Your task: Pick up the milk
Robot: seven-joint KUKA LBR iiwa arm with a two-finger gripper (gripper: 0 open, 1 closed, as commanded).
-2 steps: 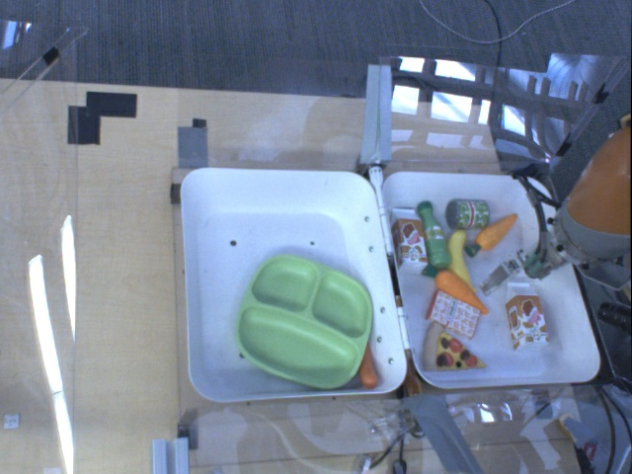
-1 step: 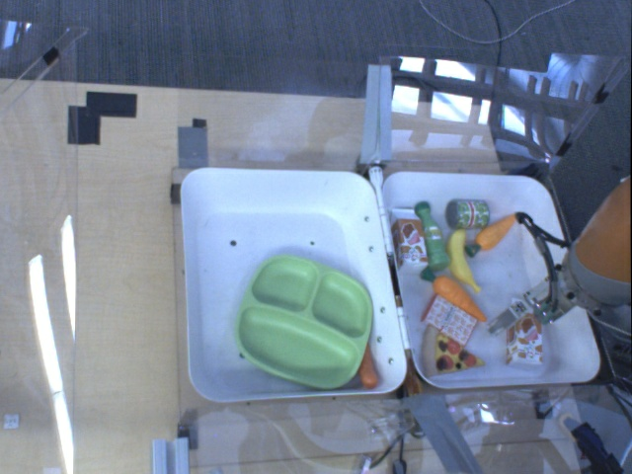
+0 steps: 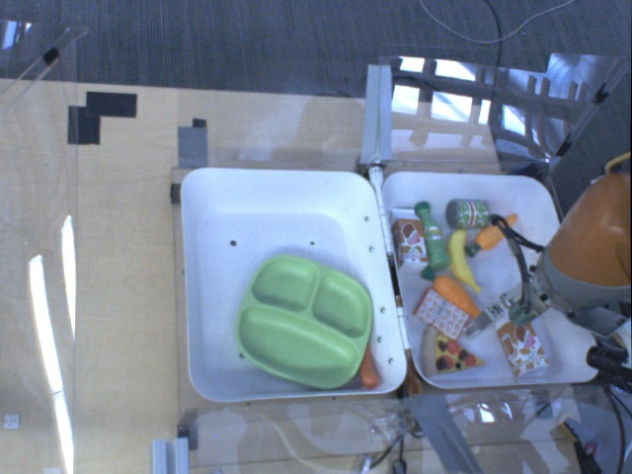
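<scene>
Milk was what you wanted, and you could see it as a small white carton [image 3: 520, 347] with orange and red print. It lay in the right bin [image 3: 571, 355], near the front corner on the arm's side. It lay flat on the bin floor, a little turned, with nothing on top of it.

The pincer [image 3: 502, 314] hung just above and beside the upper left corner of the carton. You could not tell from this slanted view whether it was released or clenched, or whether it touched the carton at all. Nothing was seen lifted. The grey arm with its orange band [image 3: 592, 250] came in from the right, over the edge of the same bin, and a black cable [image 3: 519, 253] ran down along it toward the wrist.

The other things in that bin were crowded to the left of the carton. A pizza slice [image 3: 449, 352] lay at the front, with a checkered box [image 3: 441, 311] just behind it and an orange carrot [image 3: 456, 292] touching that box. Farther back you had a banana [image 3: 461, 257], a green bottle [image 3: 432, 237], a brown carton [image 3: 408, 242] against the left wall, a can [image 3: 468, 212] and a second small carrot [image 3: 491, 235].

The left bin [image 3: 276, 194] held a green divided plate [image 3: 304, 321], and an orange piece [image 3: 367, 371] rested against its right edge. Both bins stood side by side on the pale wooden surface [image 3: 118, 265].
</scene>
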